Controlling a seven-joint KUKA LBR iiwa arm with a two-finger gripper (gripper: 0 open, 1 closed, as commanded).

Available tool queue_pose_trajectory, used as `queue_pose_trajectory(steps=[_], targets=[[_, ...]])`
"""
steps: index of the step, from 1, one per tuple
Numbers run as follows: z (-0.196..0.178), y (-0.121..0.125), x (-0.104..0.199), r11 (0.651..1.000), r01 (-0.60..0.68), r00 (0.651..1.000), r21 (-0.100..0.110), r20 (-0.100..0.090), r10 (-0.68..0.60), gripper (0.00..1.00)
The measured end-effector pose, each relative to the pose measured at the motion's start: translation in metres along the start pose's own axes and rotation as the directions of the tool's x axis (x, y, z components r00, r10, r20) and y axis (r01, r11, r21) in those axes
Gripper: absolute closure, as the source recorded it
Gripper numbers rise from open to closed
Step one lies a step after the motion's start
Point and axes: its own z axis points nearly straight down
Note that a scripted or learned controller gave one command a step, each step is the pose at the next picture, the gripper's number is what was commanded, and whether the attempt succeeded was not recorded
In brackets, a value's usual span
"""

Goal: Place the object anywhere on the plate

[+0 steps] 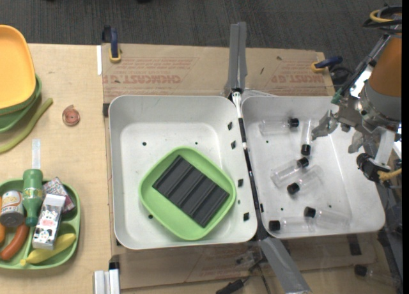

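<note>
Several clear vials lie in the right bin; the tool's state cannot be told.

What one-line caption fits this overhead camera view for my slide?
Arm's pincer poised over the right bin of clear black-capped vials; green plate with dark ridged insert waits in the left bin.

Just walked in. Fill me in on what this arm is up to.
The arm's gripper hangs over the far right side of the right bin, which holds several clear vials with black caps. None of them is visibly between its fingers. The green plate sits in the left bin with a dark ridged tray on it, and no vial has reached it yet, so the placing is still to be done.
</note>
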Motion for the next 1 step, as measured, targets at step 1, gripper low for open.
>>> queue_pose_trajectory(steps=[1], targets=[[-0.0282,0.0812,-0.0077,0.998,0.057,0.998,-0.001,0.0,-0.057,0.0]])
